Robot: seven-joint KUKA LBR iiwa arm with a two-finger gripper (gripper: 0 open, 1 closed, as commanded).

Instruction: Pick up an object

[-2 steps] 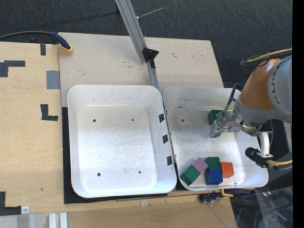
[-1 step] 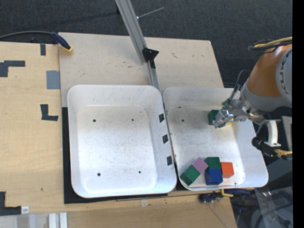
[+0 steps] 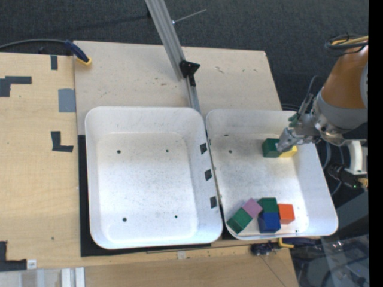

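My gripper (image 3: 287, 141) is low in the right bin (image 3: 239, 130), near its far right side, directly against a green block (image 3: 270, 147) and a yellow piece (image 3: 289, 151). The green block lies just left of the fingers, the yellow piece just under them. Whether either one is between the fingers is hidden by the gripper body. At the bin's near edge sits a cluster of blocks: green (image 3: 240, 220), pink (image 3: 252, 207), dark green (image 3: 267, 204), blue (image 3: 269, 221) and orange (image 3: 286, 213).
The left bin (image 3: 96, 130) lies beside the right one. A slanted metal post (image 3: 170, 37) runs from the top down to the bins' shared edge. The grey arm with its orange band (image 3: 347, 82) enters from the right.
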